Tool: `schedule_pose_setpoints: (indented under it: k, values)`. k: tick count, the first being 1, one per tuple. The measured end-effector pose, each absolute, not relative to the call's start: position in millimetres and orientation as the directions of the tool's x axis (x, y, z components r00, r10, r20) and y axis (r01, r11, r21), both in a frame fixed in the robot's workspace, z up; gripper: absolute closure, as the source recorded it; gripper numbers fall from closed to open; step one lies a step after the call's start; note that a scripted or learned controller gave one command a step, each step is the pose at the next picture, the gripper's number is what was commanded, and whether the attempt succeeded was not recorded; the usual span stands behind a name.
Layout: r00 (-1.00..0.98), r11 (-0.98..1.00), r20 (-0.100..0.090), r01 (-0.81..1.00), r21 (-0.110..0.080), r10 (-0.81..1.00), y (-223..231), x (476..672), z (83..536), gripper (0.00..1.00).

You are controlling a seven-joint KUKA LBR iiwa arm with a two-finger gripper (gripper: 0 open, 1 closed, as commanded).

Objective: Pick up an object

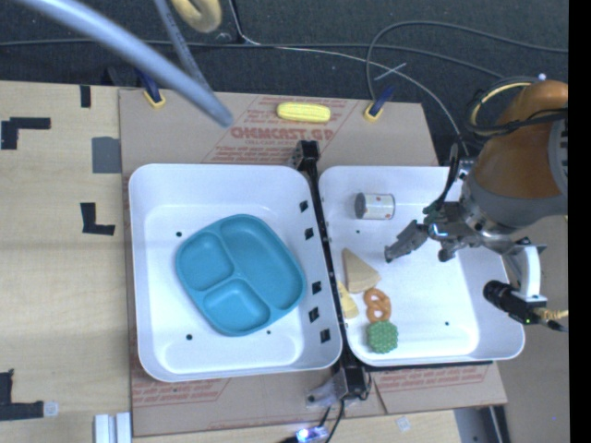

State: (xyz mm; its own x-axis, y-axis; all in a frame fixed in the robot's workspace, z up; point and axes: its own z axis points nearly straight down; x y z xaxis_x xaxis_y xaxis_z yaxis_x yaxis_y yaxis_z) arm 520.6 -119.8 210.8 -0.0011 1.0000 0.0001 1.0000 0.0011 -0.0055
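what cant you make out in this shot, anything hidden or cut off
- End effector, camera view: dark and small over the right white bin; whether it is open or shut is unclear.
- Pale yellow piece beside the black centre divider: partly tucked under the cream wedge, identity unclear.
- Small grey cylinder: too small to identify.

Two white bins (148, 247) side by side. One blue plate (239, 273) with three parts. One small grey can (375, 206). One yellow cheese wedge (359, 270). One brown pretzel (376, 304). One green bumpy ball (382, 337). One yellow corn cob (303, 113) up on the cardboard (259, 132). One robot arm (517, 169).
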Motion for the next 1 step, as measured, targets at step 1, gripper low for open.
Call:
schedule_pose_setpoints:
  k: [1]
  values:
    - [0.000,0.000,0.000,1.000,-0.006,1.000,-118.9,518.8,167.1,0.00]
